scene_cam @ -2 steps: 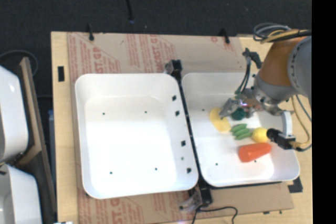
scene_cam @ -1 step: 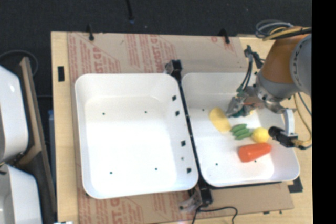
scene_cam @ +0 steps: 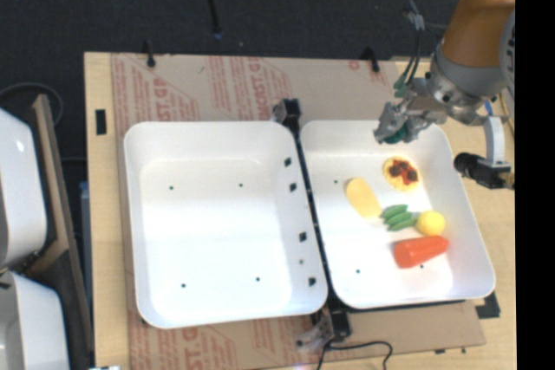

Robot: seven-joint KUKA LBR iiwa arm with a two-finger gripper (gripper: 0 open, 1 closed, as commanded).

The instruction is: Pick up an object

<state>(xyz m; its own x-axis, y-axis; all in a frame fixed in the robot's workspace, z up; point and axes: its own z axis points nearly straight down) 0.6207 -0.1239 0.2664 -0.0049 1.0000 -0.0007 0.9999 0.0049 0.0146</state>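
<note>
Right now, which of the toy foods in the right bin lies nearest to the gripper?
The small round pizza, flat with red and dark topping, lies nearest the gripper. The yellow piece, green beans, lemon and carrot lie farther away.

The arm (scene_cam: 477, 30) reaches in from the right, its orange band high at the upper right and the grey wrist (scene_cam: 451, 91) angled down and leftward. The gripper (scene_cam: 395, 130) hangs at the wrist's lower left end, pointing downward.
</note>
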